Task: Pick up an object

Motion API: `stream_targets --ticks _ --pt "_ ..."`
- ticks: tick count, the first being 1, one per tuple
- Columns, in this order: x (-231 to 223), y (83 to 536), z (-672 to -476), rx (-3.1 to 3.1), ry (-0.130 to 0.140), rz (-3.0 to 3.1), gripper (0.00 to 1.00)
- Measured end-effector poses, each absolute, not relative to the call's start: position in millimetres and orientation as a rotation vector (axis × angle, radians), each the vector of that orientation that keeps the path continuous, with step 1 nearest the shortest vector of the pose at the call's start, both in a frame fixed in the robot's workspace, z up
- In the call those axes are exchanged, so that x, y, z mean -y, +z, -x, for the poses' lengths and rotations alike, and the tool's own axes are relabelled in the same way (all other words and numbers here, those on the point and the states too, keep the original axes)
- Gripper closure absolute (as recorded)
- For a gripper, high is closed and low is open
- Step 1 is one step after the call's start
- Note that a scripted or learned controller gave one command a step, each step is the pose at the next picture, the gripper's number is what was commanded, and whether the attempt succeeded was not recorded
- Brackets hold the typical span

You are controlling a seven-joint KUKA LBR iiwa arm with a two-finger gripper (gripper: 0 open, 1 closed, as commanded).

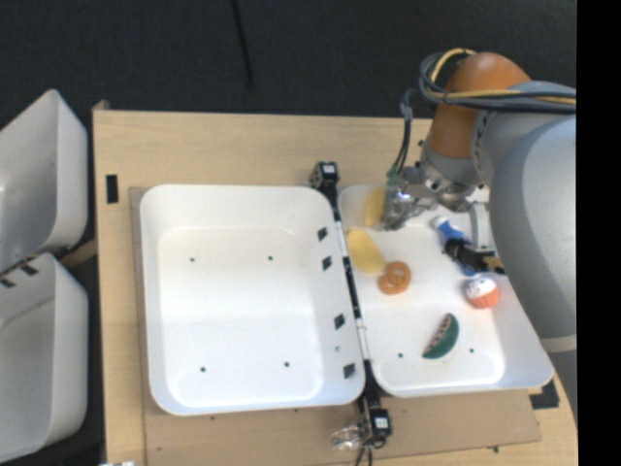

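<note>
The gripper point(396, 212) hangs low in the far corner of the right-hand shallow white plastic bin point(456, 384), the corner nearest the middle of the surface's point(121, 260) far edge. I cannot tell from here whether it is open or closed, and I see nothing held in it. Just beside it, toward the seam between the bins, lies a pale yellow rounded lump point(375, 203), which looks to be the nearest thing worth picking.

My worry is that corner. The lump sits close to the bin's wall, so a descent slightly off could strike the rim, or close on air and shove the lump tight against the wall. Its rounded shape also looks liable to slip out of a shallow pinch.

The same bin holds the rest. A second yellow rounded piece point(365, 249) rests against the seam, with a small orange ring point(394, 278) just beside it. A small blue and white piece point(446, 229) and an orange and white ball point(480, 292) lie toward the surface's right edge, and a green crescent slice point(441, 338) lies toward its near edge. The left-hand shallow white plastic bin point(233, 299) has nothing in it.
</note>
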State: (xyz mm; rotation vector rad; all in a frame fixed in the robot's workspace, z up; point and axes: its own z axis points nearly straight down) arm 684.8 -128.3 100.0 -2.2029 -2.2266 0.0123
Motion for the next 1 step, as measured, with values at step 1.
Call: stream_targets --ticks 1 --pt "133.3 100.8 -683.7 2.225 0.005 2.217 0.0"
